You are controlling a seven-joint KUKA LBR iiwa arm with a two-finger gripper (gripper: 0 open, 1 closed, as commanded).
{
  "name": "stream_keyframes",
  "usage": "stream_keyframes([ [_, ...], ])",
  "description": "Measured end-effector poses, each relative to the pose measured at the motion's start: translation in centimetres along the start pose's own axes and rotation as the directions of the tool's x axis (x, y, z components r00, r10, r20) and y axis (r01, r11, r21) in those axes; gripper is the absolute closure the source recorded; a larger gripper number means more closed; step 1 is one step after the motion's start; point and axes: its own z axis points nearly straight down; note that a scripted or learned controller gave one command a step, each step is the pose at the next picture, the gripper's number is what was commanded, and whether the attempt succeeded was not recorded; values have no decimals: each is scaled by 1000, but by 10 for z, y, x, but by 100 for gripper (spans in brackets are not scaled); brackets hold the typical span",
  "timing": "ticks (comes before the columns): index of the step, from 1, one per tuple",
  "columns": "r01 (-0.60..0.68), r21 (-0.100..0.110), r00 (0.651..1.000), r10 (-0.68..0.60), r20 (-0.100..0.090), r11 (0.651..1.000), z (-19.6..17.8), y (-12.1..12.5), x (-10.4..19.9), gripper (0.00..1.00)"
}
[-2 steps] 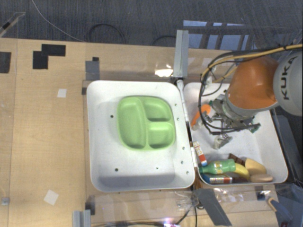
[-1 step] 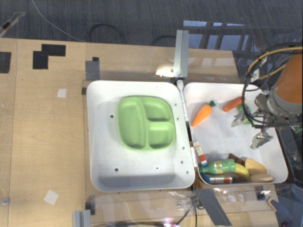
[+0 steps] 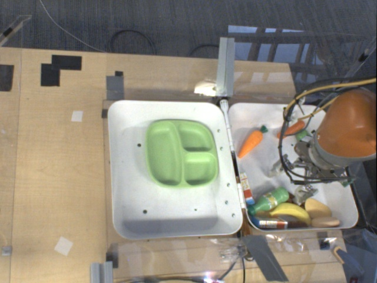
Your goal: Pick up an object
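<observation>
The right bin (image 3: 259, 118) holds an orange carrot (image 3: 250, 142) lying near its left wall. A second carrot (image 3: 293, 128) is partly hidden by the arm's cables. At the bin's front lie a green bottle (image 3: 271, 198), a yellow banana (image 3: 290, 211), a tan wedge (image 3: 318, 207) and a red and black marker (image 3: 273, 223). My gripper (image 3: 306, 188) hangs below the orange wrist band (image 3: 351, 125) over the right half of this bin, just behind the banana and the tan wedge. The wrist and its cables cover most of it.
The left bin (image 3: 126, 158) carries a green divided plate (image 3: 180, 152) at its middle. A grey metal post (image 3: 225, 63) stands behind the wall between the bins. A small red and white item (image 3: 244, 187) lies against the right bin's left wall.
</observation>
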Motion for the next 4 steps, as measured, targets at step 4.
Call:
stream_keyframes([
  [4,-328,0,945,328,5,945,-1,48,-17,0],
])
